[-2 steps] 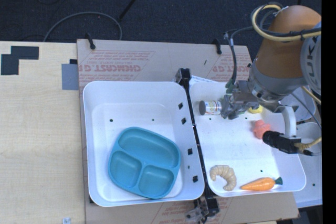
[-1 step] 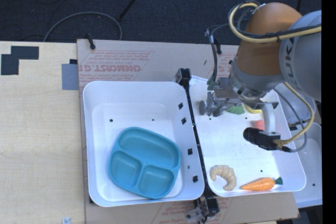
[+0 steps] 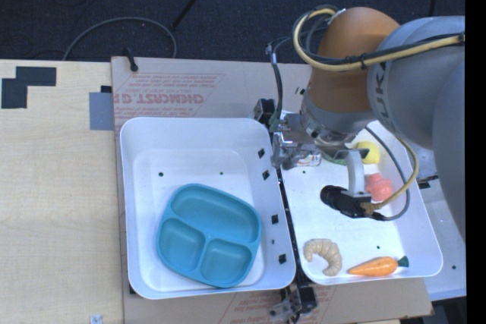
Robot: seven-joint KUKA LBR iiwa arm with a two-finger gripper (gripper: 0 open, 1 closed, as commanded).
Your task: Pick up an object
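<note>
My gripper point(image 3: 293, 151) hangs low over the far left corner of the right bin point(image 3: 425, 239), close to the wall between the two bins. Nothing shows between its tips. A yellow toy point(image 3: 370, 153) and a pink toy point(image 3: 380, 186) lie to its right, partly hidden under the arm. Near the bin's front edge rest a pale beige shrimp-shaped toy point(image 3: 324, 255) and an orange carrot with a green top point(image 3: 373, 266).
A blue divided plate point(image 3: 209, 234) lies in the left bin point(image 3: 144, 155), toward its front. The grey arm with its orange band point(image 3: 349, 64) covers the far right part of the right bin. Cardboard point(image 3: 175, 91) lies behind the bins.
</note>
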